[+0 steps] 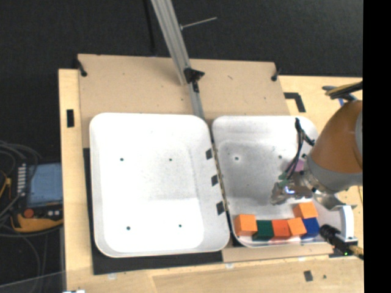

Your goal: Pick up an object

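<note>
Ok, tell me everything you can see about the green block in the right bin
The green block is small, dark green and boxy, with a matte look, maybe foam or painted wood. It lies flat against the near wall of the right bin, in a row of blocks: an orange block on its left side, another orange block on its right, both seemingly touching it. The gripper hangs above and to the right, apart from it.

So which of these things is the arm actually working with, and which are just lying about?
For the job: gripper; orange blocks; green block; blue block; right bin.

Lying about: left bin; blue box; metal rail.
</note>
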